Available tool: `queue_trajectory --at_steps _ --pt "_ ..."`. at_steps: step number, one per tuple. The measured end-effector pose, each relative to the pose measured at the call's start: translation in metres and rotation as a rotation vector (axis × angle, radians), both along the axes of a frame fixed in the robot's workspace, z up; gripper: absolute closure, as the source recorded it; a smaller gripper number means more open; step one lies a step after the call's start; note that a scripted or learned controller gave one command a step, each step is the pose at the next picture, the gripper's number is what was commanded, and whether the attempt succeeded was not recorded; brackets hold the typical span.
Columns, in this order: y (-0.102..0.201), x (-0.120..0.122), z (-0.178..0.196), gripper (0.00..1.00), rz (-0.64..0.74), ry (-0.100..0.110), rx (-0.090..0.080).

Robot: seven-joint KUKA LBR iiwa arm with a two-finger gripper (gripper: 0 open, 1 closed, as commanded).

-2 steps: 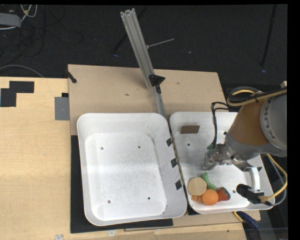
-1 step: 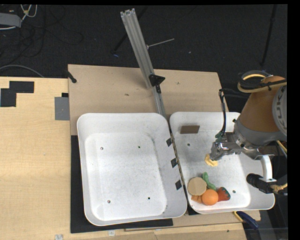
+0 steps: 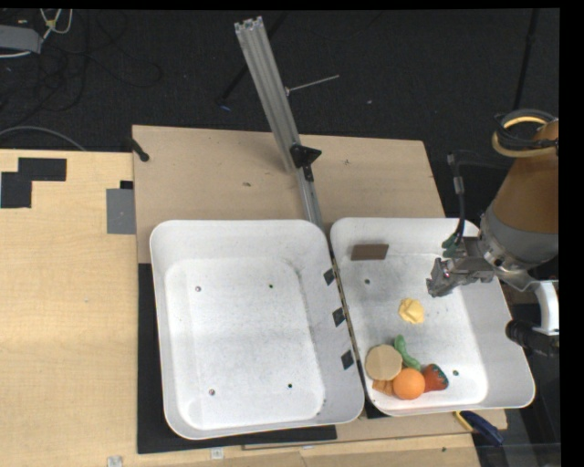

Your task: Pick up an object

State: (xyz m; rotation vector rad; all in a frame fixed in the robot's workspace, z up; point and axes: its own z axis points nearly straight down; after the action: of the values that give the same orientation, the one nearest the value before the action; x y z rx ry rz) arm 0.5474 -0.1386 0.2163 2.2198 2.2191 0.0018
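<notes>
camera view: fingers (image 3: 442, 281) over right bin (image 3: 493, 388), near yellow piece (image 3: 412, 312); grip state unclear.

Wood bench (image 3: 64, 301), dark floor (image 3: 137, 64) w/ cables (image 3: 36, 27).

We see even, bright overhead light on the white bins (image 3: 242, 333); the top of the frame falls dark, shadows stay soft, and detail is slightly grainy.
</notes>
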Motion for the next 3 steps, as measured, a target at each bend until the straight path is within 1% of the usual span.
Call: queue_trajectory --at_steps 1,2,3 --pt "-0.001 0.0 0.014 1.0 0.002 0.003 0.001" --pt "0.055 0.026 0.014 1.0 0.006 0.004 0.004" --pt "0.105 0.033 0.007 1.0 0.004 0.007 0.004"
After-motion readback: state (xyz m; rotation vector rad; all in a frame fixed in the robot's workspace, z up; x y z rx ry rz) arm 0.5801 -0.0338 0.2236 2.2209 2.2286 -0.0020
